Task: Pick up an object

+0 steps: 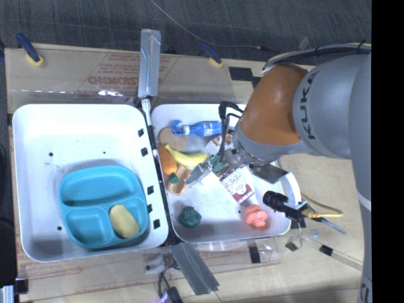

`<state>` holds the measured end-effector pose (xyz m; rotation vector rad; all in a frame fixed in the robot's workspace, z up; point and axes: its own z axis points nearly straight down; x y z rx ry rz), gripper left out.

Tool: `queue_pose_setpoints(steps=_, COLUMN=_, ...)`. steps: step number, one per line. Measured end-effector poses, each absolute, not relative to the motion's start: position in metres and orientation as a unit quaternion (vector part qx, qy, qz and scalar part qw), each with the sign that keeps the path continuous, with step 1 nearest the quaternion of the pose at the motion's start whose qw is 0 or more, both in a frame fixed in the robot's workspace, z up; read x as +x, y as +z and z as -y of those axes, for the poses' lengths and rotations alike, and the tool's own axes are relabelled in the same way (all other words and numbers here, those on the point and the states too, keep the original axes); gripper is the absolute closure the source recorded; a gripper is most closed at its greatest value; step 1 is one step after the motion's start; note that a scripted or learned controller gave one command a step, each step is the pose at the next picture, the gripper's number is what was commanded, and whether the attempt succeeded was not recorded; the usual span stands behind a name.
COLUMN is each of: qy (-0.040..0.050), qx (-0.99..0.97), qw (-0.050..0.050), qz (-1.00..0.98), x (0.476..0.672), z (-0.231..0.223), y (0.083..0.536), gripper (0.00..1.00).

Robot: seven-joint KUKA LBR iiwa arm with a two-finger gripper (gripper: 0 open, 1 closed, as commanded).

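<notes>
Gripper [211, 164], its opening impossible to tell, hangs low over clutter. Banana [185, 157] just beside it wants a clean, centred squeeze, clear of the bottle [199, 129] beyond.

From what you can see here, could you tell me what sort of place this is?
Probably a robotics lab's grasping test bench: a KUKA arm reaches over two white bins, one holding toy food such as a banana, with clamps fixing the cardboard backing.

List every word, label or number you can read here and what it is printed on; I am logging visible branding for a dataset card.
"KUKA": dark letters on the grey arm, partly cut by the orange band.
Red print on the cardboard sheet behind the bins: too blurred to read.
Label on the blue bottle: too small to read.
Label on the white packet: too small to read.
</notes>
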<state>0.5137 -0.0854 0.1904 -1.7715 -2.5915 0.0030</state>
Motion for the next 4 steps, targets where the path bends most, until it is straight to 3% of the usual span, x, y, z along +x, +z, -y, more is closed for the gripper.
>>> queue_pose_setpoints(steps=1, qy=0.0022, qx=-0.615, qw=0.004, qz=0.789, x=0.496, z=0.068, y=0.189, gripper=0.0)
queue_pose_setpoints(steps=2, qy=0.0013, qx=-0.519, qw=0.002, qz=0.855, x=0.553, z=0.037, y=0.19, gripper=0.0)
queue_pose_setpoints(steps=3, qy=0.0023, qx=-0.577, qw=0.004, qz=0.817, x=0.492, z=0.103, y=0.174, gripper=0.0)
queue_pose_setpoints(steps=4, qy=-0.0001, qx=-0.567, qw=0.001, qz=0.824, x=0.538, z=0.1, y=0.094, gripper=0.0)
